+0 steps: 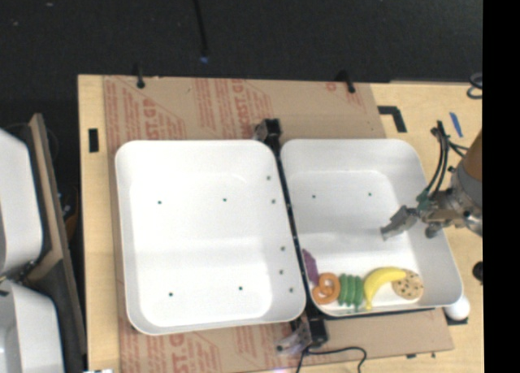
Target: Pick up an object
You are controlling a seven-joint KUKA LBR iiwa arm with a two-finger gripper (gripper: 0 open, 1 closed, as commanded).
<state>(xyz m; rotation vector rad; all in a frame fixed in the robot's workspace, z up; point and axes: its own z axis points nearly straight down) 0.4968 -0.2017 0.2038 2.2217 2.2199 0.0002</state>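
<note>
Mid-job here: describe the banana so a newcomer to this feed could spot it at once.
Look in the right bin, along its near wall where a row of small toys sits. The banana lies second from the row's right end, between the green ridged piece and the speckled cookie. It is the only yellow, curved item there.

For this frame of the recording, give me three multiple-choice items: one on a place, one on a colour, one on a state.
1. Where do the toy foods lie?
A. along the near edge of the right bin
B. in the middle of the left bin
C. on the cardboard behind the bins

2. What colour is the curved fruit, the banana?
A. red
B. yellow
C. blue

3. What is the gripper doing?
A. lifting the banana
B. pressing on the cookie
C. hanging over bare bin floor, holding nothing

Answers:
1. A, since the items sit in a row at the right bin's near wall.
2. B, since it is plainly yellow.
3. C, since it is apart from the row of items.
</note>
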